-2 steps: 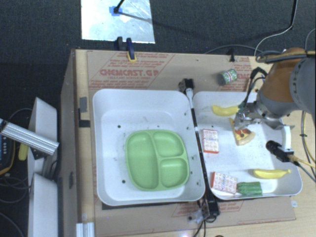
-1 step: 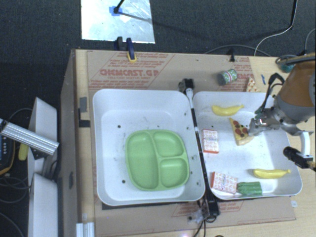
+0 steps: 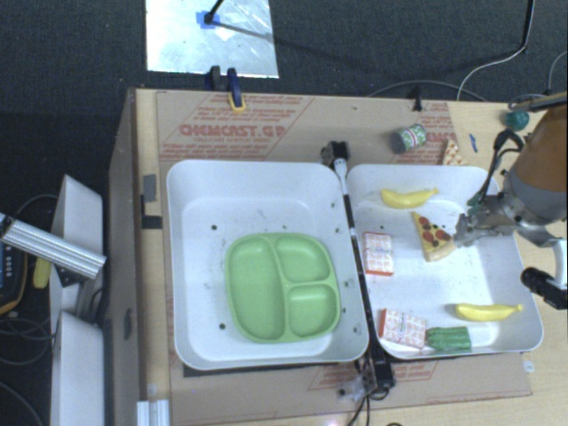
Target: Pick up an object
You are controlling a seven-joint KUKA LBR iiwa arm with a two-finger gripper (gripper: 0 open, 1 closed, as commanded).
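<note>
The right bin (image 3: 497, 264) holds several toy foods. A pizza slice (image 3: 431, 236) lies near its middle, a yellow banana (image 3: 408, 198) sits at the far side, and a second banana (image 3: 486, 311) lies at the near right. A white and red box (image 3: 378, 254) rests by the left wall. Another such box (image 3: 402, 327) and a green packet (image 3: 448, 338) lie at the near edge. My gripper (image 3: 465, 229) is low in this bin, right beside the pizza slice's right edge, and nothing shows in its grasp.
The left bin (image 3: 204, 202) bears a green divided plate (image 3: 282, 287). Behind the right bin on the bench lie a small green can (image 3: 411, 138) and a tan cracker-like piece (image 3: 453, 152). The arm's grey body (image 3: 541, 185) overhangs the right bin's right side.
</note>
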